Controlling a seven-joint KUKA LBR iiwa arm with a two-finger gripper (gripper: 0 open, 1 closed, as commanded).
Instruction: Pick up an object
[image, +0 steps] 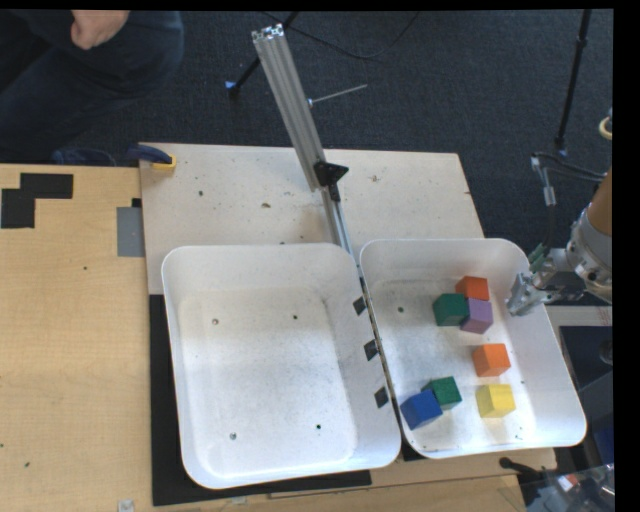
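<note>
While the grey arm with its orange band reaches in from the right, its two-finger gripper (522, 297) hangs at the right rim of the right-hand shallow white bin (560, 385), over the bin's upper right part. Whether the claw is wide or narrow cannot be told; the metal tip is too small and blurred, and no object shows between it.

All the small cubes lie in that right bin. Closest to the gripper, a red-orange cube (473, 289), a dark green cube (450, 309) and a purple cube (478, 315) sit bunched together, touching one another. Below them, apart, lies an orange cube (491, 359). Lower still, a yellow cube (495, 400) rests near the bin's lower right corner. At the lower left, a blue cube (421, 408) and a second, smaller green cube (443, 391) touch each other.

Beside it, the left-hand shallow white bin (190, 300) shows only dark specks. A slanted aluminium bar (296, 105) runs down toward the join between the two bins.
</note>
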